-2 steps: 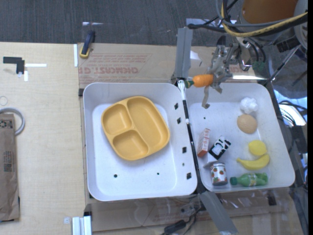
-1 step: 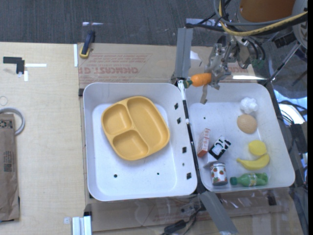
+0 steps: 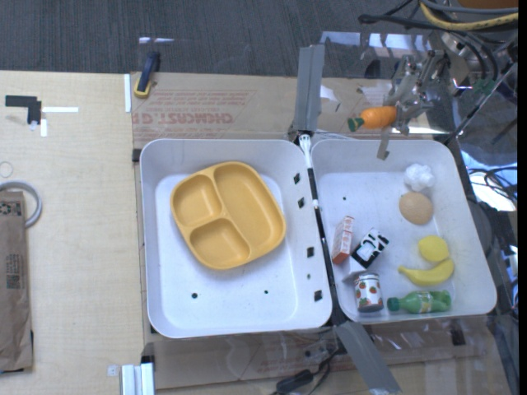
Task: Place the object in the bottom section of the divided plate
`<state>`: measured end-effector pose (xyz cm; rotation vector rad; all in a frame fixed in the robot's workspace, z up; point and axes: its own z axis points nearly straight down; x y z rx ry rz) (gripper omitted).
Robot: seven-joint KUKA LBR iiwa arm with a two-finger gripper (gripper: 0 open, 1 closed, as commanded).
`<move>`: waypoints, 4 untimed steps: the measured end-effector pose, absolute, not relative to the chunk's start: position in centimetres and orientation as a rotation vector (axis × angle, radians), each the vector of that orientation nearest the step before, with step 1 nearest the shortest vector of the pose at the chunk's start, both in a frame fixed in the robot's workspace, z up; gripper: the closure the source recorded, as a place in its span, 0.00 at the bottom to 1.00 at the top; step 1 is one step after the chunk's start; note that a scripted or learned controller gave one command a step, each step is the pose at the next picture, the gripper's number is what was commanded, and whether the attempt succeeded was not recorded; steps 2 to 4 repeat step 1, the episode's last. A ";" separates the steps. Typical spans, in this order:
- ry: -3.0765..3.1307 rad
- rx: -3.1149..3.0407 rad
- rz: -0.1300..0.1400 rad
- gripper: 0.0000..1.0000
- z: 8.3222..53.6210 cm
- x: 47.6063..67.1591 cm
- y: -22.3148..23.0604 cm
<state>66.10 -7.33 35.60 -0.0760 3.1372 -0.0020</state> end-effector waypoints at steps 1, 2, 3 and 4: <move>3.135 -0.075 -0.002 1.00 36.3 66.3 -7.4; 3.135 -0.075 -0.002 1.00 36.3 66.3 -7.4; 3.135 -0.075 -0.002 1.00 36.3 66.3 -7.4; 3.135 -0.075 -0.002 1.00 36.3 66.3 -7.4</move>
